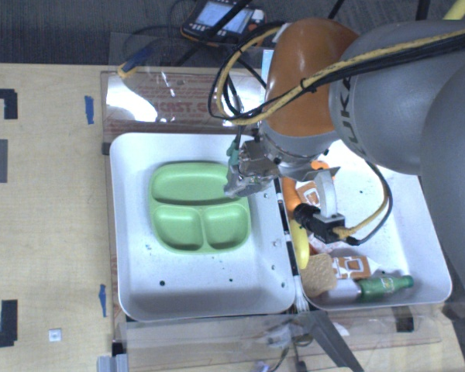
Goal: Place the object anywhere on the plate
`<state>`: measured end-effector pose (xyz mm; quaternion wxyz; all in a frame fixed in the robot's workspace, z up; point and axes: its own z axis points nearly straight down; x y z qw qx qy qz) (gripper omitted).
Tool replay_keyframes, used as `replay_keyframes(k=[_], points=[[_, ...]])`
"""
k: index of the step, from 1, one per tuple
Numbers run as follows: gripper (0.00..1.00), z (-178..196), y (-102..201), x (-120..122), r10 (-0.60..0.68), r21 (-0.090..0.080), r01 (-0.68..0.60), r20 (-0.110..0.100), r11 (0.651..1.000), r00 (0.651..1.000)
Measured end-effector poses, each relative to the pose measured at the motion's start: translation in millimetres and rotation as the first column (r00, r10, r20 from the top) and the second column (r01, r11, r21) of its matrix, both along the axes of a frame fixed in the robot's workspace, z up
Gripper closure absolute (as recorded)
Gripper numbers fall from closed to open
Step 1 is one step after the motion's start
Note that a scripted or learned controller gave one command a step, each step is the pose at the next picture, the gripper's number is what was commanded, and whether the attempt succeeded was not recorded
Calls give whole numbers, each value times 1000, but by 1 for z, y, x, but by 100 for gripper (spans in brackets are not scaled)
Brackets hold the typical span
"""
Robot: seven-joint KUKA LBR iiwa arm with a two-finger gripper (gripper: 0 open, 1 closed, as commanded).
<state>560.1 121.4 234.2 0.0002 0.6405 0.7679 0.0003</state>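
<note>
Hovering over the green divided plate (199,206) right edge, gripper (244,178) fingers too blurry to tell if open

so the bench (46,231) is a light wood top with black corner marks along its left side and bits of blue tape near the bins. sitting right on it are two shallow white bins side by side and touching, the left bin (136,277) and the right bin (426,246). past their far edge lies a strip of shiny clear plastic sheet (163,99)
</note>
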Motion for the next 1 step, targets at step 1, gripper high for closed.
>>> replay_keyframes(k=[1], points=[[0, 0, 0, 0, -1, 0, 1, 0, 1000, 1000]])
